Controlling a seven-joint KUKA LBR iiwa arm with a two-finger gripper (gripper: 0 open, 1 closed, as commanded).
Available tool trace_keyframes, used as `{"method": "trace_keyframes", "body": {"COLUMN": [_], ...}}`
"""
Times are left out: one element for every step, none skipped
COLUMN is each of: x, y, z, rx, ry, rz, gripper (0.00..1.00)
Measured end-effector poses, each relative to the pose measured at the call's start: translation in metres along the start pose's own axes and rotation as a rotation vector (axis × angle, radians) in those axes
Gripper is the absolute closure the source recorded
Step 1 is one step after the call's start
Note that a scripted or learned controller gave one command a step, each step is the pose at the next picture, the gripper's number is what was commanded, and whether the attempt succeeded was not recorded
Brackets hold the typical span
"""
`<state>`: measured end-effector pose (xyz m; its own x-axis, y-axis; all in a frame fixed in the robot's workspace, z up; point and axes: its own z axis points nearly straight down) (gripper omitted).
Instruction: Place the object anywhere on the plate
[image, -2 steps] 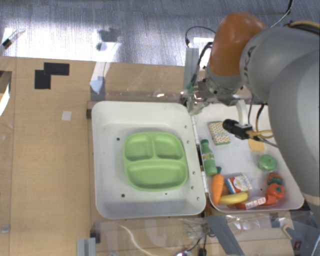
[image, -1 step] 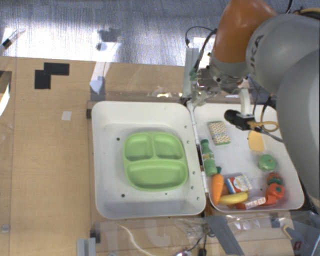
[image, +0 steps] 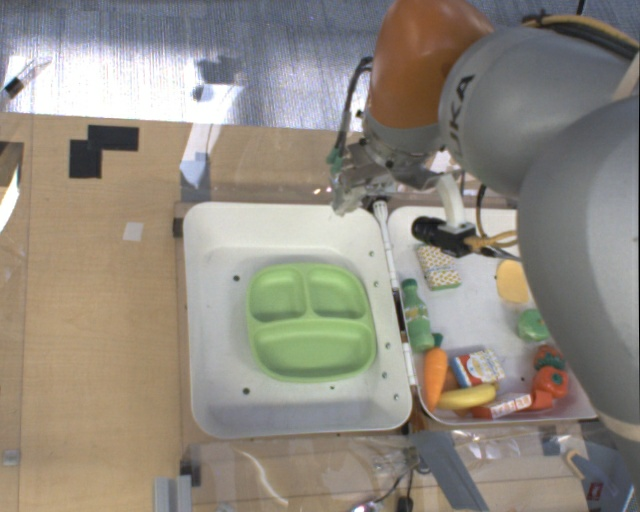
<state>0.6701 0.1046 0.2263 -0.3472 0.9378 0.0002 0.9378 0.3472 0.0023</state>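
Note:
A light green divided plate (image: 310, 322) lies in the middle of the left white bin (image: 215, 400), with nothing on it. My gripper (image: 350, 196) hangs over the far edge of that bin, near the wall between the two bins, behind and to the right of the plate. No object shows in it. The right bin (image: 470, 300) holds the loose objects: a green bottle (image: 415, 318), a carrot (image: 434, 374), a banana (image: 467, 397), a small colourful box (image: 477, 367) and a patterned pad (image: 439, 267).
Along the right bin's right side lie a yellow piece (image: 513, 283), a green piece (image: 532, 325) and a red vegetable (image: 548, 382), partly under the arm. The big grey arm (image: 540, 120) covers the upper right. Bare wooden bench (image: 90, 320) lies to the left.

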Motion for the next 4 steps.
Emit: {"method": "trace_keyframes", "body": {"x": [0.086, 0.086, 0.087, 0.087], "y": [0.031, 0.033, 0.035, 0.037], "z": [0.036, 0.027, 0.019, 0.01], "rx": [0.001, -0.002, -0.004, -0.006], "ry": [0.001, 0.002, 0.002, 0.003], "rz": [-0.118, -0.12, -0.122, -0.124], "gripper": [1.0, 1.0, 1.0, 1.0]}}
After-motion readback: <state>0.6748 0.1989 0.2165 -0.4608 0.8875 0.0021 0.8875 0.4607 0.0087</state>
